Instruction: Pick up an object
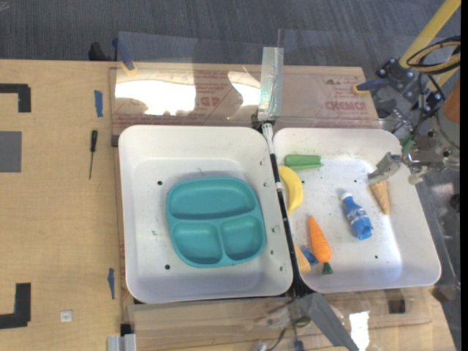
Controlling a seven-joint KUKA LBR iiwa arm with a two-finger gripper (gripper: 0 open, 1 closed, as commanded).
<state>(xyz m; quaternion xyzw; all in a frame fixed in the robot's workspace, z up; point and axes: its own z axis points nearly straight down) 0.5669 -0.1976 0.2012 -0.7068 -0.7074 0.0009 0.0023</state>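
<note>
Two white bins side by side on bench. Left bin (139, 159): teal divided plate (214, 220), three compartments, lying flat near centre. Right bin (417, 262) holds the loose objs: green pod-like piece (303, 161) at far left corner, banana (293, 186) just below it along the left wall, orange carrot (318, 239) w/ small blue and green bits by its lower end, blue tube w/ white cap (356, 216) mid-bin, tan ice-cream cone (380, 194) lying toward the right wall. Gripper (395, 163) at right bin's far right edge, just above and beside the cone. Nothing seen between its parts; grip state: cannot tell from this view.
</note>
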